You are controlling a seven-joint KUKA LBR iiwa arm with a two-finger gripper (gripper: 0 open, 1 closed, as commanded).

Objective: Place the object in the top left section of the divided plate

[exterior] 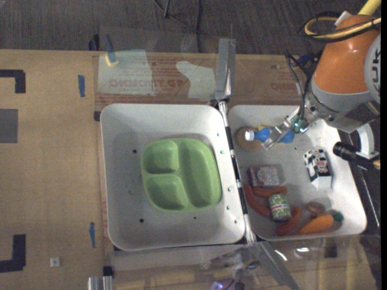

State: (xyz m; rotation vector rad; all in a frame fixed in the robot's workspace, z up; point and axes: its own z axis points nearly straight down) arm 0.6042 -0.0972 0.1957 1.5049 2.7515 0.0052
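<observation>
Camera view: pincer (283,133) prob. touching blue toy (266,134).

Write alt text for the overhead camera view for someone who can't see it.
The gripper reaches into the right bin beside a blue toy, with a carrot, a small can and other toys nearby. In the left bin lies a green divided plate.

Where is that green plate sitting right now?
The green divided plate lies in the middle of the left white bin, across the divider from the right bin that holds the toy food.
</observation>
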